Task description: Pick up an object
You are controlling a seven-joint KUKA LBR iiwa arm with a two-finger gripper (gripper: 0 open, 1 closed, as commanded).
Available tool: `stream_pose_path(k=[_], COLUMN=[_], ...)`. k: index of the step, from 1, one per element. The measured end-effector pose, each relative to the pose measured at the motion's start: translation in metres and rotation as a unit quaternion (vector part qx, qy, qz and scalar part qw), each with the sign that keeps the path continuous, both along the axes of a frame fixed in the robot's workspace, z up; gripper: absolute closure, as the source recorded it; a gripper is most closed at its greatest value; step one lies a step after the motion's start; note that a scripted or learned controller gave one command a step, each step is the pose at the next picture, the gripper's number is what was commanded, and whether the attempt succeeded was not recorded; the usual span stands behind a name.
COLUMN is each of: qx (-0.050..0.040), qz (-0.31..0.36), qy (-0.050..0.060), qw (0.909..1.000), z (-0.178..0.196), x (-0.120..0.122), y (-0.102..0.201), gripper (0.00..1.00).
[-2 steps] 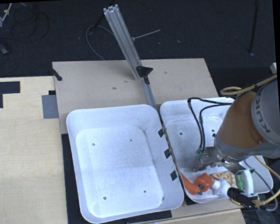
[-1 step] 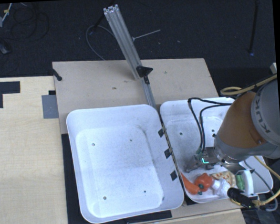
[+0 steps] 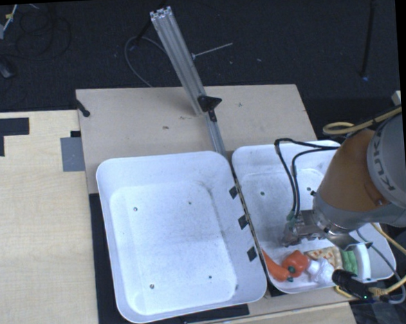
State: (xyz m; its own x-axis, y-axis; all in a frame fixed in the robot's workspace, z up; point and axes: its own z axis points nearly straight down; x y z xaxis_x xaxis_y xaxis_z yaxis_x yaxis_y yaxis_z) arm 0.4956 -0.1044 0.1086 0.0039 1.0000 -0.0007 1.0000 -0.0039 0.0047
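Objects for picking lie clustered in the lower part of the right bin, at the lower right of the frame: an orange carrot-shaped item against the bin's left wall, a red-orange piece just beside it, a white lumpy item, a tan patterned piece and a green-and-white item near the bin's lower right rim. Several of these touch or overlap; exact boundaries are hard to tell.

Gripper sits low in the right bin, directly above the red-orange piece and close to it. Contact cannot be confirmed. Finger spacing is not resolvable at this slant, and nothing is visibly clamped.

Arm enters from the right edge, its orange band over the right bin's upper half. Black cables loop from the wrist across the bin floor.

Left bin occupies the centre of the frame, its right rim touching the right bin's. An aluminium rail slants from the top centre toward the bins.
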Motion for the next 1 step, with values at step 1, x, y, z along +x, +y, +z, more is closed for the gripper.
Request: stream_pose_path(k=[1], qx=[0.0000], qz=[0.000], qy=[0.000], qw=[1.0000], z=[-0.0004], x=[-0.0002], y=[-0.0001], gripper=[0.00])
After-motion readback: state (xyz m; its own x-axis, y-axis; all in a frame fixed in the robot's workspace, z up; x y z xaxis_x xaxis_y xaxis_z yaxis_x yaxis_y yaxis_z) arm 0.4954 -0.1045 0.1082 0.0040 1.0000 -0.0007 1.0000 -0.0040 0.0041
